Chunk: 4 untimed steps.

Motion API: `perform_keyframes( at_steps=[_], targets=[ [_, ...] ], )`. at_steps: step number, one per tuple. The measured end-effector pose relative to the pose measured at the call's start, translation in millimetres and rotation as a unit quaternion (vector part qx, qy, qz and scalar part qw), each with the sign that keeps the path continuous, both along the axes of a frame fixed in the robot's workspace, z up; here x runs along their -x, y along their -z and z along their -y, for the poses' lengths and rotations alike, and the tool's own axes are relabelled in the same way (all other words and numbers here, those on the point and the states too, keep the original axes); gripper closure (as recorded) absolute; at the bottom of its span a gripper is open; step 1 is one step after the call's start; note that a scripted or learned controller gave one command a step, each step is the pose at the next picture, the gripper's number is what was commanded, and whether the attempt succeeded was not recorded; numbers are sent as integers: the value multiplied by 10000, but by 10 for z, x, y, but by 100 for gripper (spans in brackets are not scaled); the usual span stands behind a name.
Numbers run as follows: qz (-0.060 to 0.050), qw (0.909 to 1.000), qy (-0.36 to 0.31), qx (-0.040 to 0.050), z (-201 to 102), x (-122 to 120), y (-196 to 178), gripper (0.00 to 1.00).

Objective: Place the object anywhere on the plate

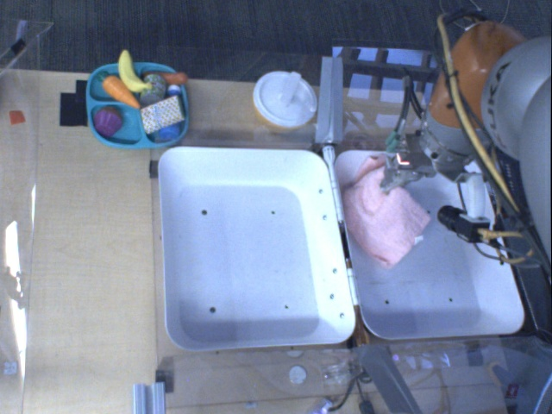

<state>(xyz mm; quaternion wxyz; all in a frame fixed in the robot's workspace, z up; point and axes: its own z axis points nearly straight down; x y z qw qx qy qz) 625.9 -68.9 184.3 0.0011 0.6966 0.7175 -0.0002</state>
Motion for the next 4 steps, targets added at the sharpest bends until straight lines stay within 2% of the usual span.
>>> perform_keyframes(
  at_steps=[1,2,3,4],
  targets=[
    [12,10000,-48,-7,-15,-13,-409,100],
    [8,9785,-2061,-3,-542,-36,-348,100],
    [14,9177,-3973,1,-962,-12,-354,100],
    [17,8204,-5717,5,-1387,19,-349,100]
  ],
)
